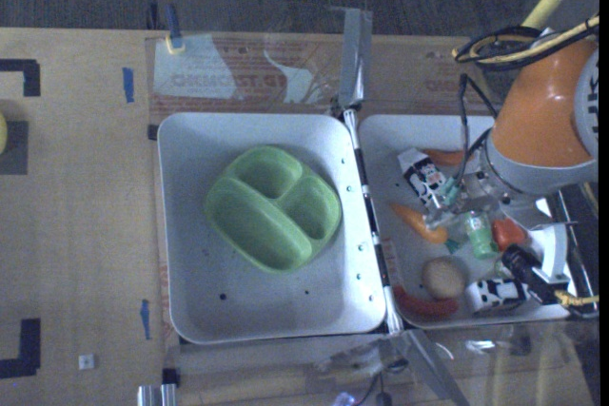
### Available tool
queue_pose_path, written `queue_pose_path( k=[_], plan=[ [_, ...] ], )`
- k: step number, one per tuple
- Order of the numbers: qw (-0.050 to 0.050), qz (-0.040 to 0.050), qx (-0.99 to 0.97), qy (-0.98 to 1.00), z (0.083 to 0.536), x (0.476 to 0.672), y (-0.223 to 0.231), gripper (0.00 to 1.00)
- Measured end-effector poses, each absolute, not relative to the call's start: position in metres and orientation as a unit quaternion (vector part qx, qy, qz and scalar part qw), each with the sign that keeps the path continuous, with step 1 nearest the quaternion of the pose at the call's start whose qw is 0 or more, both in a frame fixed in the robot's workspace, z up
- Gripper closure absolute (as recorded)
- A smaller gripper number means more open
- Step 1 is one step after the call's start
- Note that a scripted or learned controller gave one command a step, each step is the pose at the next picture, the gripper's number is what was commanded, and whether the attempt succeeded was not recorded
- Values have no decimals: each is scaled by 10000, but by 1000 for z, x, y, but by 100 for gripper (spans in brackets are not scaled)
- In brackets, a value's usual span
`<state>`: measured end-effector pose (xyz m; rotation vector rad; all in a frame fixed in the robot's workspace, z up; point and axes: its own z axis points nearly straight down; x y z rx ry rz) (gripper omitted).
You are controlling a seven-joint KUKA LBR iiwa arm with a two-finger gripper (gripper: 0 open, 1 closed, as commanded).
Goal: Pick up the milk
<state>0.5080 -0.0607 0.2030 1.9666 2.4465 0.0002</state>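
Observation:
The milk, a small white carton with black cow patches, lies in the upper left part of the right bin. My gripper hangs over the middle of that bin, just right of and below the carton, under the grey and orange wrist. It sits close to the carton's lower right corner; whether they touch is unclear. Nothing can be seen held in it.
Around the gripper in the right bin lie a carrot, a green bottle, a red piece, a brown round item, a red pepper and a second cow-patched item. A green divided plate sits in the left bin.

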Motion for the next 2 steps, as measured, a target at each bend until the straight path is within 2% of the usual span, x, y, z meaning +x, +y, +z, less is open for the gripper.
queue_pose_path(
  k=[1, 2],
  plan=[
    [-12, -6, 6223, 7827, 188, 488, -6, 100],
    [-15, -7, 6193, 7852, 184, 481, 36, 100]
  ],
)
